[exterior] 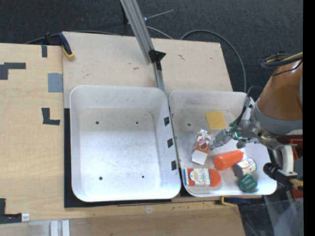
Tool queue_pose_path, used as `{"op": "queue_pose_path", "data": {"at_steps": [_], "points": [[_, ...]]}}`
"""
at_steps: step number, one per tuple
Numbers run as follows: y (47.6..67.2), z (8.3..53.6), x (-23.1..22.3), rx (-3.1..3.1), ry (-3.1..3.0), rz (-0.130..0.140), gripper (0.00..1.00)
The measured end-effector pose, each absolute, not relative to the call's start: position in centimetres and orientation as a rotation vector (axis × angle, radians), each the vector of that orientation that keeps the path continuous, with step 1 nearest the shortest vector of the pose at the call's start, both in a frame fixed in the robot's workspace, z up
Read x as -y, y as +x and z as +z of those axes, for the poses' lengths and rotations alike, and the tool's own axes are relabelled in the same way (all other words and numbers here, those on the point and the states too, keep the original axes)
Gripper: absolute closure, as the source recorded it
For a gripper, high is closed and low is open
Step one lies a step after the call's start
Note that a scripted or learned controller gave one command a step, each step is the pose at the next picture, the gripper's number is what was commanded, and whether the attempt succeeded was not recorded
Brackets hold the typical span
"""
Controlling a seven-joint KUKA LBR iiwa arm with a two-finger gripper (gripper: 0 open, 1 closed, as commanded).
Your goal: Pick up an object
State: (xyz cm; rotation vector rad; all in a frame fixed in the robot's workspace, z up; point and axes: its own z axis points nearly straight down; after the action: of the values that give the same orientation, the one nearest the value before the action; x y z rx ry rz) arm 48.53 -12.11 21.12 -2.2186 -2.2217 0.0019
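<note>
The right bin (193, 107) holds several items. A small brown-and-white carton (202, 145) lies near its middle, with a flat yellow square (215, 120) behind it. An orange object (228, 159) lies to the carton's right. Along the front wall sit a red-and-white packet (203, 177), a white-and-brown cylinder (246, 167) and a green piece (247, 183). My gripper (220, 138) hangs low over this bin, just right of the carton and above the orange object. Nothing visibly sits in its grasp.
The left bin (118, 141) stands beside the right one, sharing a middle wall. A slanted metal pole (140, 23) crosses the bench behind the bins. A yellow clamp (66, 45) sits at the back left. My arm's orange band (283, 95) looms over the right bin's right edge.
</note>
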Motion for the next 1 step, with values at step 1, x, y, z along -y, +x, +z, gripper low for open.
{"op": "queue_pose_path", "data": {"at_steps": [1], "points": [[49.09,16.09,12.7,2.217,-2.217,0.007,0.0]]}}
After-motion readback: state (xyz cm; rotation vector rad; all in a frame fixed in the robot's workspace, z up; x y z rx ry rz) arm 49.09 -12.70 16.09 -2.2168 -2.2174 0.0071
